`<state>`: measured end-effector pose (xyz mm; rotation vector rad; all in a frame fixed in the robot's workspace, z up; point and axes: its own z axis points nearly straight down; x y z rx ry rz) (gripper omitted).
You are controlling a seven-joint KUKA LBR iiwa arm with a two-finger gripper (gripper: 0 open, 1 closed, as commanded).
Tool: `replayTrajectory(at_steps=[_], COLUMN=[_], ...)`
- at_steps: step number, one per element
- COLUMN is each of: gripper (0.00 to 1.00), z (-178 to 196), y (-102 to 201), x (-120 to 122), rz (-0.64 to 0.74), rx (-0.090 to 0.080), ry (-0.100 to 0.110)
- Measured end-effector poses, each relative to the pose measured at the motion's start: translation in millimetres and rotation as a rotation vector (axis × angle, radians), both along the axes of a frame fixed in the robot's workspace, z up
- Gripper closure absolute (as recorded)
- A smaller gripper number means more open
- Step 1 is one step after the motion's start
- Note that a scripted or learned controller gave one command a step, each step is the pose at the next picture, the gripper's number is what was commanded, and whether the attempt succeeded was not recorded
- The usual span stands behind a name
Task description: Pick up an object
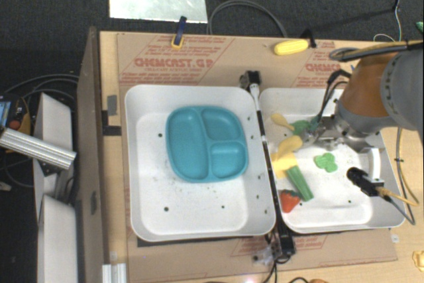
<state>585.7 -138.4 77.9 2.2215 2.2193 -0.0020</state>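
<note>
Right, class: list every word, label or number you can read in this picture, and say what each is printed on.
"CHEMCAST GP": red print on the brown board under the bins, left of centre.
More red print of the same kind at the board's right end: partly covered, too broken to read.
Smaller red lines around both: too blurred to read.

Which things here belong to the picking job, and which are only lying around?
For the job:
- end effector, low in the right bin
- yellow pieces
- green stick
- flat green piece
- red piece

Lying about:
- blue divided plate in the left bin
- yellow object on the board behind the bins
</note>
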Motion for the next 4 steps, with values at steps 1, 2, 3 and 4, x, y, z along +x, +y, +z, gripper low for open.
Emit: replayTrajectory(at_steps=[1, 2, 3, 4], gripper=[0.00, 0.00, 0.00, 1.00], z=[13.5, 42.0, 5.8, 18.5], y=[-26.9, -37.3, 14.6, 11.3], x=[-46.8, 51.1, 35.4, 36.9], rz=[-0.002, 0.008, 0.009, 0.006], rx=[0.003, -0.002, 0.003, 0.001], ry=[0.003, -0.013, -0.001, -0.006])
